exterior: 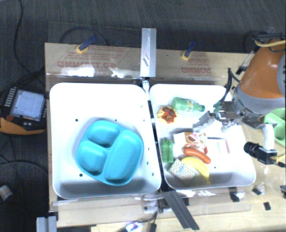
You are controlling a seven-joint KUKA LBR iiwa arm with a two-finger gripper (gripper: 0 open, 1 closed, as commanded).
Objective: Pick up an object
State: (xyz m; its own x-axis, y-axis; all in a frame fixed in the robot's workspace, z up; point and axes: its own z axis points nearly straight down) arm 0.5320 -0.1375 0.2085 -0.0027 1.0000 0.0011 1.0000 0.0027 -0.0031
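Two shallow white bins sit side by side on the bench. The left bin point(61, 129) holds a blue divided tray point(109, 151). The right bin point(239, 170) holds the clutter to pick from: a green bottle point(186, 104) at twelve o'clock, a small red and yellow item point(167, 113) at eleven, and a crowded pile toward six with a printed carton point(195, 140), a red sausage point(197, 154), a yellow banana point(201, 166) and a patterned pouch point(181, 169).

From three o'clock the grey and orange arm reaches in. Its gripper point(215, 120) hangs over the bin's upper right, above bare floor, with nothing between its fingers; they look spread apart, though the view is blurry.

A grasp could easily fail from here. The pile's items overlap and touch, so closing fingers may nudge neighbours, catch two at once, or slip off the rounded sausage or banana. The bottle lies apart and looks the cleaner target.
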